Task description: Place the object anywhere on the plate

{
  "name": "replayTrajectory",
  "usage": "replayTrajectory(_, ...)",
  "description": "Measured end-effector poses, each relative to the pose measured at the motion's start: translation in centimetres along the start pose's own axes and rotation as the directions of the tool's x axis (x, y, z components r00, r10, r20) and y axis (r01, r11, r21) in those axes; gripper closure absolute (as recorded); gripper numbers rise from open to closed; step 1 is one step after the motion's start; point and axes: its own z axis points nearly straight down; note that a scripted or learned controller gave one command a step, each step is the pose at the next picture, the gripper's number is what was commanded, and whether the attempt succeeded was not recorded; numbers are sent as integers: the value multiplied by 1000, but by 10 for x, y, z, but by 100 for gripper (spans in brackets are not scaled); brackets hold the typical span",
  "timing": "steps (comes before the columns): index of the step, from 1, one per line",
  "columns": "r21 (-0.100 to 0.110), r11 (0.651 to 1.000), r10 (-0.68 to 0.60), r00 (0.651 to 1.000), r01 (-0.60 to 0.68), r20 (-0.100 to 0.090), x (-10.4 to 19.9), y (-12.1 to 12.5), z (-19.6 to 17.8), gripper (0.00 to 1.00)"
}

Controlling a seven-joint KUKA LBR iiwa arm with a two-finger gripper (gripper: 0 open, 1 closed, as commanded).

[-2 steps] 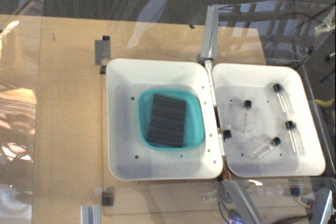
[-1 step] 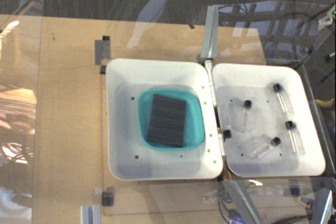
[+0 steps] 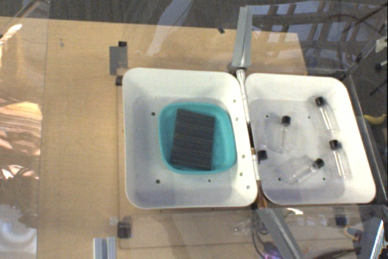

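Observation:
A teal plate (image 3: 225, 130) with rounded corners sits in the middle of the left white bin (image 3: 139, 130). A dark grey ribbed rectangular block (image 3: 193, 139) lies flat on the plate, slightly tilted. In the right white bin (image 3: 357, 130) lie several clear vials with black caps: one at the back right (image 3: 325, 113), one near the middle (image 3: 282, 131), one at the right (image 3: 337, 158), and one at the front (image 3: 305, 168).
The two bins stand side by side on a wooden bench, joined by a metal rail (image 3: 242, 39) that runs back from their seam. Clear plastic panels and a wire frame (image 3: 339, 33) stand around the bench edges. A small black clamp (image 3: 120, 57) sits behind the left bin.

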Motion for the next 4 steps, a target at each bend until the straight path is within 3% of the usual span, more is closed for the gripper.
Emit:
replayTrajectory(1, 0, 993, 122, 993, -122, 0, -37, -20, 0, 0)
replayTrajectory(2, -1, 967, 255, 967, -255, -1, -49, -27, 0, 0)
replayTrajectory(3, -1, 957, 292, 957, -292, -1, -87, -47, -1, 0)
replayTrajectory(4, 0, 957, 292, 957, -292, -1, -87, -47, -1, 0)
